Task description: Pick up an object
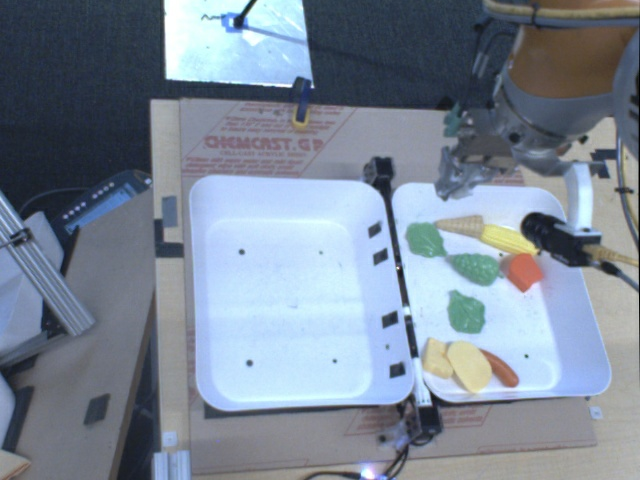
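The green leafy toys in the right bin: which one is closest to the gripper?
The uppermost green piece, at the bin's top left beside the corn cob. It lies just below the gripper; the other two sit farther down.

Bench top [260, 133]: a pale board printed with red lettering, seen from above at a slant. Two shallow white bins lie side by side on it, touching along their inner rims, where black clips [392, 278] join them. The left bin [205, 298] and the right bin [580, 353] cover most of the board. A yellow clamp [300, 116] sits at the far edge.
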`<state>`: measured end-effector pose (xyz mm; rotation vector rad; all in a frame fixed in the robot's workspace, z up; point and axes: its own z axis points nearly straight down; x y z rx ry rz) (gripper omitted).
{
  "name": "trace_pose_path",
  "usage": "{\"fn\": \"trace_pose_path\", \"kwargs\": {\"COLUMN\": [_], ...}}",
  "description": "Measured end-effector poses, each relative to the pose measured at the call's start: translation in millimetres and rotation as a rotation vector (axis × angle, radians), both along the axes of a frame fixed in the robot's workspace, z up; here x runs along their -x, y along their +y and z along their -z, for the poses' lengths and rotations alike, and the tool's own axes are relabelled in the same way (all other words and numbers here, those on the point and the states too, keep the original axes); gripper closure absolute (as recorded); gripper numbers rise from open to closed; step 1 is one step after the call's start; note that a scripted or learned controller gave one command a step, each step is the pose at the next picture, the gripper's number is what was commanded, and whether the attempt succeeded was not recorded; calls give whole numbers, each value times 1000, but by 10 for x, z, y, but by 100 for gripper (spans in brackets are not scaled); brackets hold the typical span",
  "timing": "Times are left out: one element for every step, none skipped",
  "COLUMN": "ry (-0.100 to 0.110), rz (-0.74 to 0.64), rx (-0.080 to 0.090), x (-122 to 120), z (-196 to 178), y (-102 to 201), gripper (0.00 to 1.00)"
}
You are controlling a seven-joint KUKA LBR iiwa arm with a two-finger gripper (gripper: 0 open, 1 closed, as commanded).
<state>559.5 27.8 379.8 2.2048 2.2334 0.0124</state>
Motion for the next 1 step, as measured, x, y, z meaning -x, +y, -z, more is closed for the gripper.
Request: {"fn": "trace_pose_path", "kwargs": {"ry": [-4], "rz": [6], "rx": [4], "x": [-955], "z": [-346], "y": [166], "gripper": [100]}}
